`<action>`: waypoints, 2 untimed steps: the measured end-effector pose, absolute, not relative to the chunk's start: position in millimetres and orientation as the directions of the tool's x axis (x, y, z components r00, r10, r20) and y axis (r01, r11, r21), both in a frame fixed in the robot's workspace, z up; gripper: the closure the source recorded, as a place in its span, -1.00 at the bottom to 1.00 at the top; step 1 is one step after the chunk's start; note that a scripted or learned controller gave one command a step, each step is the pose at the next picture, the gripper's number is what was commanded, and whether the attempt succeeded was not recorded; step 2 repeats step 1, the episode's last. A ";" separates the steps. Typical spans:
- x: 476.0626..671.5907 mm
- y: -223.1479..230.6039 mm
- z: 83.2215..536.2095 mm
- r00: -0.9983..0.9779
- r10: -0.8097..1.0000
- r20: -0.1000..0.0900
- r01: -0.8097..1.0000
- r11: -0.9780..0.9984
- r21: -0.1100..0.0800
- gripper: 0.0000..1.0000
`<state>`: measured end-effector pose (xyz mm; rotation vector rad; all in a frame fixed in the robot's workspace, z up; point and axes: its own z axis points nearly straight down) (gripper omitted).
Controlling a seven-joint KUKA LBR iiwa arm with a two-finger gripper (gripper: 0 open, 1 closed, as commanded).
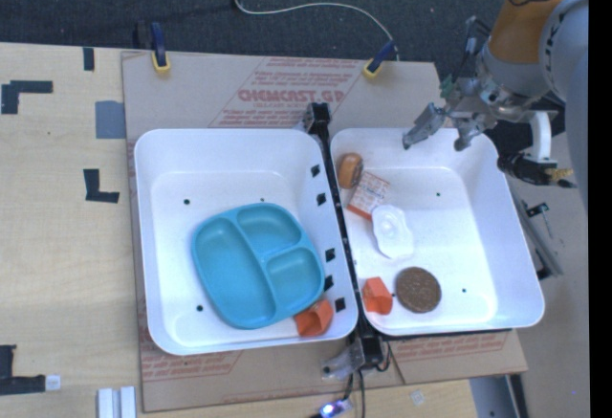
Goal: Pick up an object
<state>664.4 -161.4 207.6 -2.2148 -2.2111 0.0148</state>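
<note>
Objects in the right bin (478,311) crowd its left and near parts: an orange block (378,296) and a brown disc (418,290) nearest, then a white piece (392,230), a printed packet (367,195) and a tan item (349,167) (against the divider). Open floor lies along the right wall. The gripper (442,130) hangs over the far rim, fingers spread, gripping nothing, well apart from all of them.
</note>
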 end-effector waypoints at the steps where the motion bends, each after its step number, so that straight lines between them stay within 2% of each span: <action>1: 667.5 -161.0 216.0 -0.001 1.000 0.000 1.000 0.001 -0.002 -1.00; 2: 667.5 -161.0 216.0 -0.001 1.000 0.000 1.000 0.001 -0.002 -1.00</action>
